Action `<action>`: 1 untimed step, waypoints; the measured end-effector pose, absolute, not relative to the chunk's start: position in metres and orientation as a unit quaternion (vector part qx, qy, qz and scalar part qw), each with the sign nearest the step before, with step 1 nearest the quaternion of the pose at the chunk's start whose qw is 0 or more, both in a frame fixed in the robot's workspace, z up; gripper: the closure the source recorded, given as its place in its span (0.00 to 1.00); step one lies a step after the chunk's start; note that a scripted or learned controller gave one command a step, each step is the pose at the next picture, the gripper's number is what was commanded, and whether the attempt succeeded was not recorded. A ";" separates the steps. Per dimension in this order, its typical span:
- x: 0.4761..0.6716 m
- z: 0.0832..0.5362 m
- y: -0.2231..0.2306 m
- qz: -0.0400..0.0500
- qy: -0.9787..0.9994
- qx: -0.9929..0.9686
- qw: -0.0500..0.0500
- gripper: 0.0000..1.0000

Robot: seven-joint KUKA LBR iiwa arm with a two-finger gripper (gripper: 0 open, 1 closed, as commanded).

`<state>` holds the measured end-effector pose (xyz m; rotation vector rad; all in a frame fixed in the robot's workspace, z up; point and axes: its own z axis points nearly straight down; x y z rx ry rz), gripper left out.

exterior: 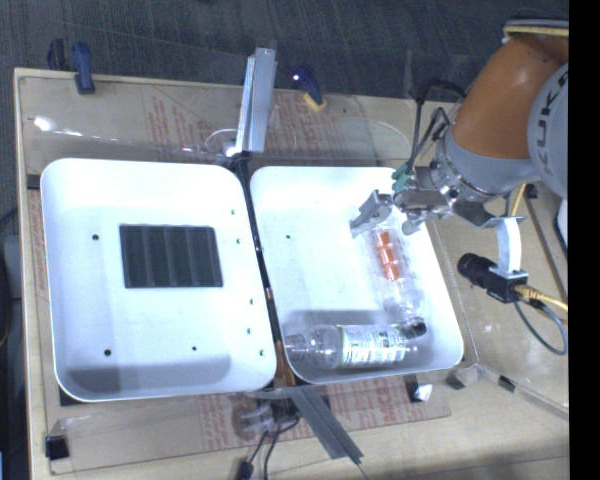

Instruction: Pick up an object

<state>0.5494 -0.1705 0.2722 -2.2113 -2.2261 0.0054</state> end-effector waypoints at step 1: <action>0.588 0.209 -0.210 0.001 -0.738 -0.675 0.002 0.00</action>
